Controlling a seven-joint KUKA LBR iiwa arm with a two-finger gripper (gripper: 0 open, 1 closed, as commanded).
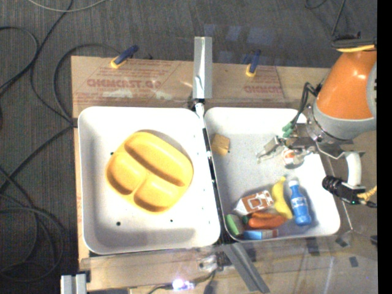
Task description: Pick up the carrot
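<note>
The carrot point(267, 220), probably light, rigid, slick plastic crowded among toys, suits a mid-length grip; the hand point(269, 150) hovers apart, fingers spread, empty.

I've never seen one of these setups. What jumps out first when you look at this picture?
First, the big yellow plate with raised compartments, lying alone in the left bin. Next, the arm's bright orange band at the right edge, with the gripper reaching in over the right bin. Then the heap of small things in that bin's near corner, among them a blue bottle and the orange carrot.
</note>
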